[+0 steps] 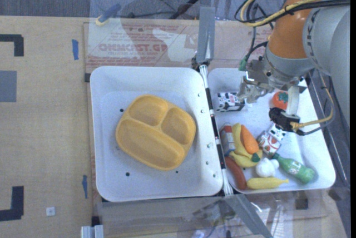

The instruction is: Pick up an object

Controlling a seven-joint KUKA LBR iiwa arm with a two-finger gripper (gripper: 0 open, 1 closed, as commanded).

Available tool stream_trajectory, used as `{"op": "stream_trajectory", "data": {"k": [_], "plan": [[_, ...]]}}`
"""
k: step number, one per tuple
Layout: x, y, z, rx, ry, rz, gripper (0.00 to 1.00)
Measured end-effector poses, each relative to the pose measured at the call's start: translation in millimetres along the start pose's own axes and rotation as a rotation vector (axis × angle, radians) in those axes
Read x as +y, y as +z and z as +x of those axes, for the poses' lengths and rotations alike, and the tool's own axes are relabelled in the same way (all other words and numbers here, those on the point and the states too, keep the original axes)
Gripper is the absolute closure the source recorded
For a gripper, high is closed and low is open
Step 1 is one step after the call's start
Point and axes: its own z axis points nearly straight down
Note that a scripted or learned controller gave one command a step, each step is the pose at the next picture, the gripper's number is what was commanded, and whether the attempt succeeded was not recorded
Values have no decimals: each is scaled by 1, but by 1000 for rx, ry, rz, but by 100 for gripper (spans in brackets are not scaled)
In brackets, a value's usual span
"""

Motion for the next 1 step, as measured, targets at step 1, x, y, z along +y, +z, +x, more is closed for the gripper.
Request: {"op": "stream_trajectory", "data": {"k": [1], "plan": [[25, 0, -19, -1, -8, -1, 100]]}}
